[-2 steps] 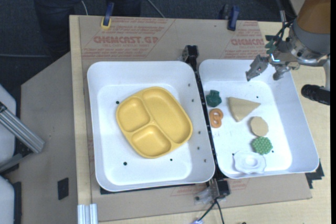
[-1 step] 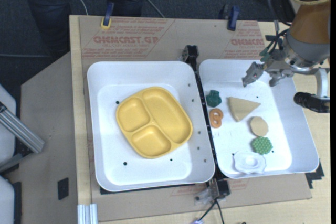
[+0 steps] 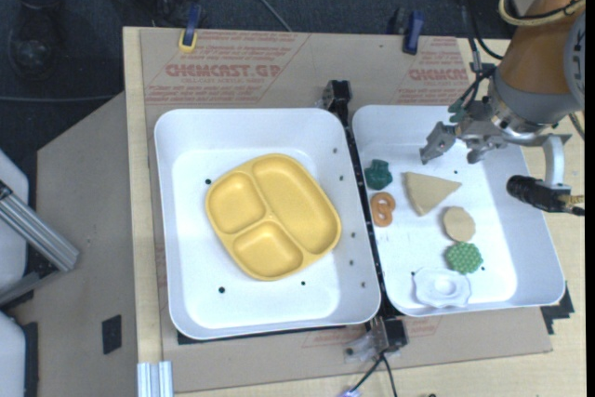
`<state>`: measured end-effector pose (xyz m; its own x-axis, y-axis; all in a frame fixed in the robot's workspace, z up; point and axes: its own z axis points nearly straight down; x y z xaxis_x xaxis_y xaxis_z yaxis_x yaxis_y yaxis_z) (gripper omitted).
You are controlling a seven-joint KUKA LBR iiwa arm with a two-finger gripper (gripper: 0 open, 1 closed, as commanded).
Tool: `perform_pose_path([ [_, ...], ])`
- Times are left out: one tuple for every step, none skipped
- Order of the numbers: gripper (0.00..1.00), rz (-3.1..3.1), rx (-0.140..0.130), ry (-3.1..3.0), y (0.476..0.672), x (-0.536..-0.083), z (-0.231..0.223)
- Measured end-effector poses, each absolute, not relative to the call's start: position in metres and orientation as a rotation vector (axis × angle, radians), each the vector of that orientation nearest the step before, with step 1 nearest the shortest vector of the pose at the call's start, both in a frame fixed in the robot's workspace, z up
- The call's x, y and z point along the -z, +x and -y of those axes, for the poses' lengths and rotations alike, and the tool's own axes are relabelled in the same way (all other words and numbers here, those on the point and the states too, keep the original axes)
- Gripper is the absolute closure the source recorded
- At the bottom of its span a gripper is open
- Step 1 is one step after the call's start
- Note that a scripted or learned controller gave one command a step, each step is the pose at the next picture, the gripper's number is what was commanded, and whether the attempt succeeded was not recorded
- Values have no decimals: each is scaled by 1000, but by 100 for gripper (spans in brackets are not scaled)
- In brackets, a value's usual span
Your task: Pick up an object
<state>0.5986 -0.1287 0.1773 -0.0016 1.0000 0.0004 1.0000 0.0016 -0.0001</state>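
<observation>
Hovering over the right bin on the worktop, I judge I am in the approach step, with nothing picked yet. The left bin holds a yellow divided tray, too broad for me I think. My jaws stand apart and hold nothing, at the far part of the right bin. The tan wedge lies just below them toward the near side, apart from them, and looks the likeliest target. Near it are the tan round piece, green knobbly ball, white piece, orange ring and a dark green piece, its shape unclear. Next I should shift over the wedge, then descend.
</observation>
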Motion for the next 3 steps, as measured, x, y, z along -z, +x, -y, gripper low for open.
perform_pose_path([
  [0, 2223, 5, -2224, 600, -127, 129],
  [100, 2222, 6, -2224, 600, -131, 130],
  [100, 2222, 2, -2223, 599, -179, 124],
])
